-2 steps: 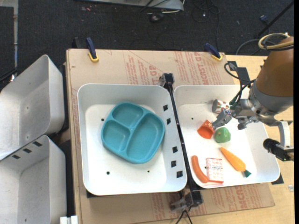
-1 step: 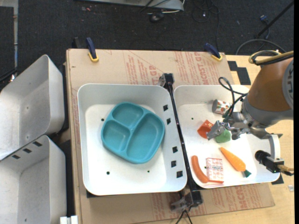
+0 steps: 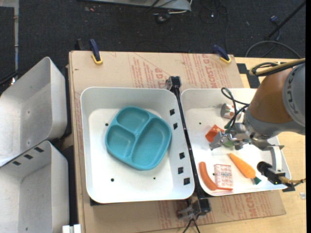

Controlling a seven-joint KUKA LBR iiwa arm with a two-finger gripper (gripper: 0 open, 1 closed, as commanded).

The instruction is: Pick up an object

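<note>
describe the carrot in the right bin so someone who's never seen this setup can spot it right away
Start at the right bin of the two white bins, where the grey and orange arm reaches in. Below the gripper, toward the bin's near edge, lies the toy carrot: a tapered orange piece with a dark green tip. The sausage to its left is a redder, curved strip, and the small printed packet between them is flat and rectangular.

Even, fairly bright light falls from above, and the two white bins (image 3: 92, 130) come out close to overexposed, their rims nearly without detail. The teal plate (image 3: 138, 137) casts only a thin, soft shadow. The dark floor (image 3: 43, 23) around the bench (image 3: 146, 67) stays dim and murky. The focus is moderately sharp, with slight softness and grain on small things throughout.
</note>
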